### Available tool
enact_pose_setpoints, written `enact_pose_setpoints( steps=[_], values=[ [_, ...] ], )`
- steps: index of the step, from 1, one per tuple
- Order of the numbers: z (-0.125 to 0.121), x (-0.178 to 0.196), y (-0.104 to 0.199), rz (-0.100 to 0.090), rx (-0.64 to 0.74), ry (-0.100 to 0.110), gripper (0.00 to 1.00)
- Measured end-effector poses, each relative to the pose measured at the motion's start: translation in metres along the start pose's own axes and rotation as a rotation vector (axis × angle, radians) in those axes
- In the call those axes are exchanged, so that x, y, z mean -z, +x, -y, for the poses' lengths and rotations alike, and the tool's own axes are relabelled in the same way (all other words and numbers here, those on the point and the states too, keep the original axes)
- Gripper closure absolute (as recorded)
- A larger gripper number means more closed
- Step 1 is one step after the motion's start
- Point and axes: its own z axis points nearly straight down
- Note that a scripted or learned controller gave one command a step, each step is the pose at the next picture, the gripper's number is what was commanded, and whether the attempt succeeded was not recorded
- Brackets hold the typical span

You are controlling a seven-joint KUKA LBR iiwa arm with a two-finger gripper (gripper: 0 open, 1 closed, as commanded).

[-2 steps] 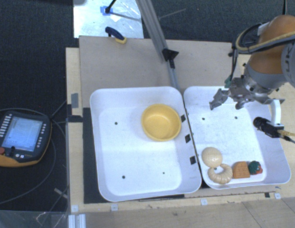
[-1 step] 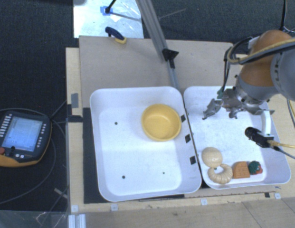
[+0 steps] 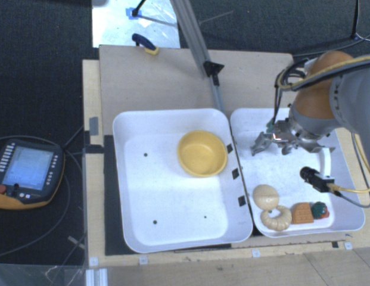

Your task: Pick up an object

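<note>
Although nothing is in its grasp yet, the layout is easy to read from the left. Off the table, on the dark floor, lies a teach pendant (image 3: 27,173) with a lit screen. On the table (image 3: 173,76) the left bin (image 3: 137,219) holds one yellow bowl (image 3: 202,153), sitting near its upper right corner and well apart from everything else.

Across the divider, the right bin (image 3: 250,124) carries a tight cluster along its lower edge: a pale egg-shaped piece (image 3: 266,196), a ring-shaped doughnut (image 3: 276,218) touching it from below, an orange waffle-like block (image 3: 302,213) just beside the ring, and a small green and red item (image 3: 319,210) at the end.

The tool (image 3: 263,142) hangs over the upper part of that bin, above bare white floor, with its two grey fingers (image 3: 257,144) spread and nothing between them. The cluster sits lower in the bin, apart from it.

My judgement is that the risk lies in the crowding. A descent where the tool now hangs would close on nothing. Aimed at the cluster, spread fingers could land on two touching pieces at once, nudging the ring or egg away, or jam against the bin's low wall. The rounded egg also looks prone to squirting out of a pinch.
</note>
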Motion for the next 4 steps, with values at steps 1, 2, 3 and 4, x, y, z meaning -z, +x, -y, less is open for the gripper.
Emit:
enact_pose_setpoints(
  steps=[1, 2, 3, 4],
  values=[
    [0.0, -0.028, 0.0, 0.0, 0.0, -0.001, 0.0],
    [0.0, -0.016, 0.0, 0.0, 0.0, -0.004, 1.0],
    [-0.004, 0.027, 0.0, 0.001, 0.001, -0.007, 1.0],
    [-0.01, 0.089, 0.0, 0.001, 0.001, -0.008, 1.0]
  ],
)
